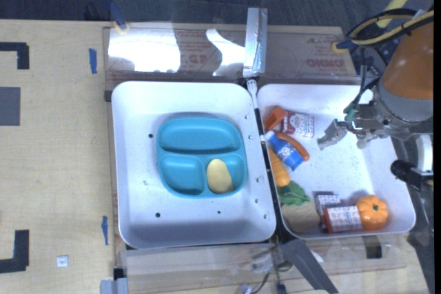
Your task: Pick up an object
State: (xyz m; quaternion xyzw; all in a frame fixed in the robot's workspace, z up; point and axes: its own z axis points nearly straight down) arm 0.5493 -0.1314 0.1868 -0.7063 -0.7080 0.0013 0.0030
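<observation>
The objects for picking lie in the right bin (393, 169), gathered along its left wall and near edge. Against the left wall, toward the far corner, an orange item (274, 116) touches a red-and-white packet (299, 124); just below them sits a blue cylindrical container (286, 151) with an orange piece beside it, then a carrot (279, 173) running down the wall to a green leafy piece (295, 195). At the near edge a red-labelled can (341, 217) lies on its side, touching a small orange pumpkin (373, 211) toward the near right corner; a second dark can (326, 200) rests just behind it.

The gripper (332, 135) hangs over the bare middle of the right bin, near the packet and blue container but apart from both. Its jaws stand released, with nothing between the fingers.

The left bin (131, 148) carries a blue divided tray (193, 141); a yellow lemon-like fruit (219, 175) rests in the tray's near right compartment.
</observation>
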